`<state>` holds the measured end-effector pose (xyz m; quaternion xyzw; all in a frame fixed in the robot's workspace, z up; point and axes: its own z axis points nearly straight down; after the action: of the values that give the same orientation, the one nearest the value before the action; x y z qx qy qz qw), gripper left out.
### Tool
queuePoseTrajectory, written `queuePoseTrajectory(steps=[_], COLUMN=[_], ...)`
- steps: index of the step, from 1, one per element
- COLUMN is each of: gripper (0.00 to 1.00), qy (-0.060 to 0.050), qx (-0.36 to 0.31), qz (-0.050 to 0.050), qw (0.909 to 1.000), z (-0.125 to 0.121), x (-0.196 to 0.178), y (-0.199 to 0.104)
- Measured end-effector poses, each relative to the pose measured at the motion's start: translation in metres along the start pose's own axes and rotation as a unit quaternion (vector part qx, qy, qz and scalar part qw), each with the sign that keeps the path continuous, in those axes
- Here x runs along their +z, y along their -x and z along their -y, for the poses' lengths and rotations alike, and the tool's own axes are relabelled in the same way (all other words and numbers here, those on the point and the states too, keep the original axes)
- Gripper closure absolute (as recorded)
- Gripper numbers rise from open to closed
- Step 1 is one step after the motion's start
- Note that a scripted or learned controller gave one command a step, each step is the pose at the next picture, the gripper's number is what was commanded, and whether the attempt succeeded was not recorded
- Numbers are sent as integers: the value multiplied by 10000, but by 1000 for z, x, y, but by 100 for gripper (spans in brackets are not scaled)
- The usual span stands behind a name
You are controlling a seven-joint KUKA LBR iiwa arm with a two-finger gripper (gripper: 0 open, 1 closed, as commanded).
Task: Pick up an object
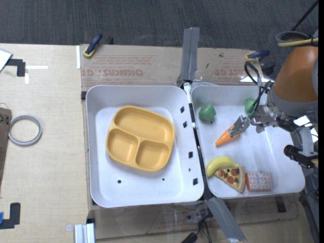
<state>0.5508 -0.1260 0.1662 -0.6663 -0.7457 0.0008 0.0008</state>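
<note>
Camera view shows the tool (pixel 239 129) low in the right bin (pixel 283 186), its fingers closed on the wide end of the carrot (pixel 224 137), which appears to rest on the bin floor, so the grasp looks made and lifting remains.

A dark grey carpet (pixel 126 9) is running across the top, beyond the far edge of the bench (pixel 45 135). The bench's pale wooden surface is stretching out to the left of the cardboard sheet (pixel 131 67), which is lying flat along the bench's far side with faded red printing showing. A roll of tape (pixel 24 130) is resting on the wood well left of the cardboard, and a blue and yellow clamp (pixel 92 45) is gripping the cardboard's far left corner. Even, soft light is falling over everything, casting hardly any shadow
</note>
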Motion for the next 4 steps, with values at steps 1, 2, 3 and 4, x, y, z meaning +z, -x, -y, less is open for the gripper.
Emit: queuePoseTrajectory(steps=[1, 2, 3, 4], gripper=[0, 100, 0, 0], qy=[9, 13, 12, -1], qx=[196, 212, 213, -111], qz=[3, 6, 6, -1], qw=[9998, 9998, 9998, 9999], z=[-54, -54, -54, -5], x=[75, 65, 65, 74], y=[6, 8, 8, -31])
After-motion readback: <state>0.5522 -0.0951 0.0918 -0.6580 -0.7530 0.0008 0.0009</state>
